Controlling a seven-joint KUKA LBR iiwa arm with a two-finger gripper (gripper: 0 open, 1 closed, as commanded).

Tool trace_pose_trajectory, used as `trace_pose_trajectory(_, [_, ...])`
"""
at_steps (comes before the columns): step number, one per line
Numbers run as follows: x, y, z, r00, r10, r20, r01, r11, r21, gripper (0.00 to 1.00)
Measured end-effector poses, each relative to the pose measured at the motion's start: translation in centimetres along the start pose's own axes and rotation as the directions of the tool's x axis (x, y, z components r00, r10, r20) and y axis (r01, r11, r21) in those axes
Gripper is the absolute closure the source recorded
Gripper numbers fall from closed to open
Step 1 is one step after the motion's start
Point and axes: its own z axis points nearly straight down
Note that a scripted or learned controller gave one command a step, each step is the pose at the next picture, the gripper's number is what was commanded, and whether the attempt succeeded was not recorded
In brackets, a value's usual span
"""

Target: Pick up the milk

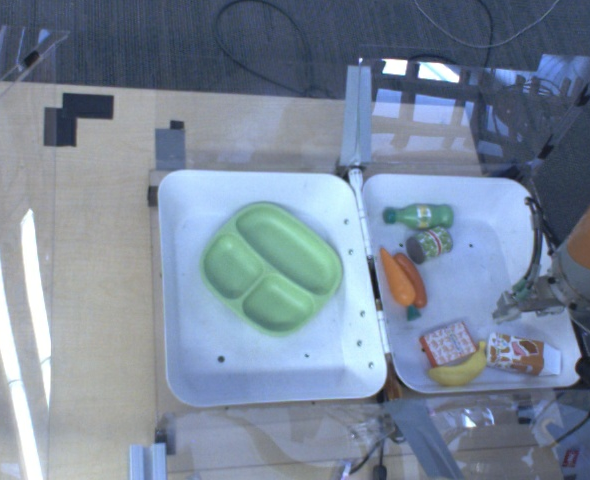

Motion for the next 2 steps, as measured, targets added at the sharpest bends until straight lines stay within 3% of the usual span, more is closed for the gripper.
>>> trace_pose_trajectory(1, [0.0,0.0,0.0,1.000,0.000,0.000,0.000,1.000,0.000,0.00])
trace_pose_trajectory(2, [0.6,0.2,2.2,0.955,-0.297,0.003,0.297,0.955,-0.002,0.00])
